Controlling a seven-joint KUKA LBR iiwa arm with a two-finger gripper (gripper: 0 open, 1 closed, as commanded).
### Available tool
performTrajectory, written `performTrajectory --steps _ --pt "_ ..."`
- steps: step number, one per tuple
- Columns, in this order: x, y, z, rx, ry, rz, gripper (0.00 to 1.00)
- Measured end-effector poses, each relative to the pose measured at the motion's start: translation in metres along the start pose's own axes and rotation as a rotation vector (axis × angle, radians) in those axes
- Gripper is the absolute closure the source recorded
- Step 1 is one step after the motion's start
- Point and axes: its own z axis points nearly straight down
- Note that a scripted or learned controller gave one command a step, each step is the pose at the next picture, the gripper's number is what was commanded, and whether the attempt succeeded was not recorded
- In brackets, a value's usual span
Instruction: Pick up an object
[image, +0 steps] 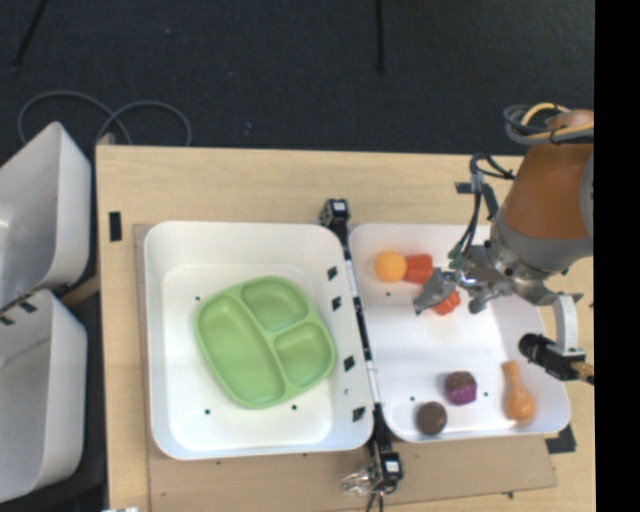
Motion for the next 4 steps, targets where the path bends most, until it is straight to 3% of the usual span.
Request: performTrajectory --steps 1,4 --pt "0.0 0.003 -0.007 -0.013 -0.002 -0.002 0.0" --pt "0.003 -0.01 0.13 -0.01 -0.002 0.001 0.0"
